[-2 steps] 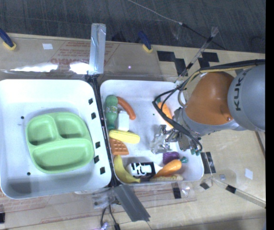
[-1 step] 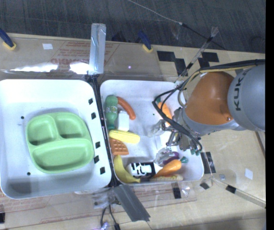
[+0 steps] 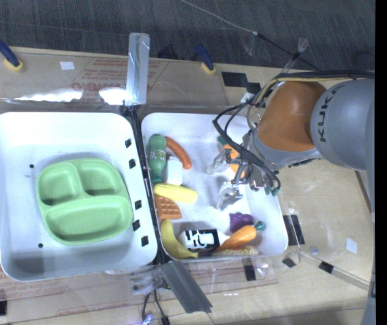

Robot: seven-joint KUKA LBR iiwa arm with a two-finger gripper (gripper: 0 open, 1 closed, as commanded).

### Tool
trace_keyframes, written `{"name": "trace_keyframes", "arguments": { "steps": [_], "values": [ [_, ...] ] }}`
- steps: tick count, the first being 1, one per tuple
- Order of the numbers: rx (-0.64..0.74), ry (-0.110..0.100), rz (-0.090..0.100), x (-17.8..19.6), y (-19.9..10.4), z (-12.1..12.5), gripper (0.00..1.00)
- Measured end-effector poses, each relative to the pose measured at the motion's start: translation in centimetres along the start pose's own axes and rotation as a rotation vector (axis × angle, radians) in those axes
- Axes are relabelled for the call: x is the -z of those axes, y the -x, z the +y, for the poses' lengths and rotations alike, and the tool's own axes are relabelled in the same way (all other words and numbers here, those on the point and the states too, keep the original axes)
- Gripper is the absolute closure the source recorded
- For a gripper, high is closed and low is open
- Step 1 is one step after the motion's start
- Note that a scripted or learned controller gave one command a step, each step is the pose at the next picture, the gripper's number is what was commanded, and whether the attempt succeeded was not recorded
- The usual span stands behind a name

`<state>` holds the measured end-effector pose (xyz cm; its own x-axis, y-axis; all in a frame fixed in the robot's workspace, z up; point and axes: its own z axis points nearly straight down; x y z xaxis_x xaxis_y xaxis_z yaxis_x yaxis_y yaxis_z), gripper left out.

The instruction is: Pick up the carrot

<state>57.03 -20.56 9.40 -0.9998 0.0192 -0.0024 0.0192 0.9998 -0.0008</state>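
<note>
The carrot [image 3: 239,238] is orange with a green top and lies at a slant in the front right corner of the right bin [image 3: 200,122]. It sits beside a purple toy [image 3: 240,219] and a black-and-white item [image 3: 201,237]. My gripper [image 3: 224,178] hangs over the middle right of that bin, behind the carrot and clear of it. Its two silver fingers [image 3: 219,160] stand apart, so it is open with nothing between them.
The right bin also holds a banana [image 3: 171,241], a waffle [image 3: 168,208], corn [image 3: 177,193], a green bottle-shaped toy [image 3: 157,156] and an orange sausage [image 3: 179,152] along its left side. A green divided plate [image 3: 83,199] lies in the left bin [image 3: 17,131].
</note>
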Motion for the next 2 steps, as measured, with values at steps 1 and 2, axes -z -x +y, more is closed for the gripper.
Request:
{"name": "trace_keyframes", "arguments": {
  "steps": [1,2],
  "values": [
    [-0.234,0.0,-0.003,0.0,2.1,-0.4,0.0],
    [-0.227,-0.001,-0.007,1.1,2.2,-0.3,1.0]
  ]
}}
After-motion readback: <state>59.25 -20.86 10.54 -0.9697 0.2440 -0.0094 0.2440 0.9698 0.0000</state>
